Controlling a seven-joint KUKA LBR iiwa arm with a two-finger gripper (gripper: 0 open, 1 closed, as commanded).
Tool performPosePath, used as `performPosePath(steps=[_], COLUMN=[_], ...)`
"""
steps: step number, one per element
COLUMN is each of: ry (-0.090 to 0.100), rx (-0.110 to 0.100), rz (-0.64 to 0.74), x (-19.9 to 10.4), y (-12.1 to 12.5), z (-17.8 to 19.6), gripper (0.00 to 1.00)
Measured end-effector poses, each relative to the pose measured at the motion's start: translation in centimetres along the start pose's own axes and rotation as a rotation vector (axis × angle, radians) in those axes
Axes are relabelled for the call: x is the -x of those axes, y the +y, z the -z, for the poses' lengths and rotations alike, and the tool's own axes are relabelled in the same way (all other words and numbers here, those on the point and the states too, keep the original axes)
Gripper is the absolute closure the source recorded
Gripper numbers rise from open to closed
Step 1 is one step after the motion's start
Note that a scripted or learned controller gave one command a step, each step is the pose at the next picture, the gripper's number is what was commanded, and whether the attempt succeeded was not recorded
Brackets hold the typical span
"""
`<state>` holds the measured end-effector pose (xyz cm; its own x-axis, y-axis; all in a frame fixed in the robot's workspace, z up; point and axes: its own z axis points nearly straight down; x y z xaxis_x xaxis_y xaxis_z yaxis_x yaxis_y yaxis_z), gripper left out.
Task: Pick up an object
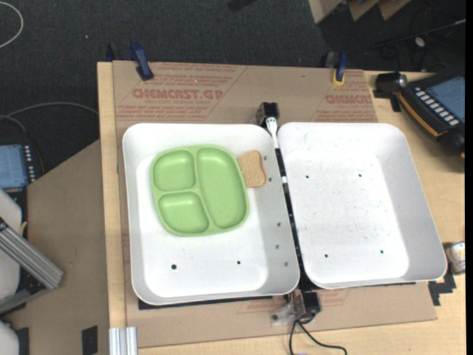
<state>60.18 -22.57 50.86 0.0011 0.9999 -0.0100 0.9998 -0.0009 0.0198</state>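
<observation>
While the camera view is looking down on both bins at a slant, the things to pick are sitting in the left bin [214,268]. A green plate [198,191] with three compartments is lying flat in the bin's far half. A tan piece [253,168] is resting against the plate's right rim, touching it, close to the bin's right wall; it is flat with rounded corners, something like a cracker. How these two are lying relative to the claw cannot be told from this view, and neither can the claw's state — wide, narrow or holding something.

What the tan piece is made of is proving hard to make out. A device with a dark screen [437,103] is being cut off by the right edge, and a pale metal rail [29,261] is running out at the lower left. Red lettering on the brown board [177,87] under the bins is reading partly as "CHEMCAST".

The left bin is holding the plate and the tan piece together. The right bin [355,198] is lying just beside it, the two rims meeting along the middle, and its floor is showing scattered dark specks. A blue clamp [140,61] and a yellow clamp [340,69] are gripping the board's far edge. A small black clip [268,112] is sitting at the far end of the seam between the bins, and a black cable [307,331] is trailing off at the near end.
</observation>
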Motion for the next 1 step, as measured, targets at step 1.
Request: performPosePath(steps=[1], ry=[0.013], rx=[-0.024], rz=[0.005], x=[-6.75], y=[-7.34], z=[-4.74], gripper=[1.00])
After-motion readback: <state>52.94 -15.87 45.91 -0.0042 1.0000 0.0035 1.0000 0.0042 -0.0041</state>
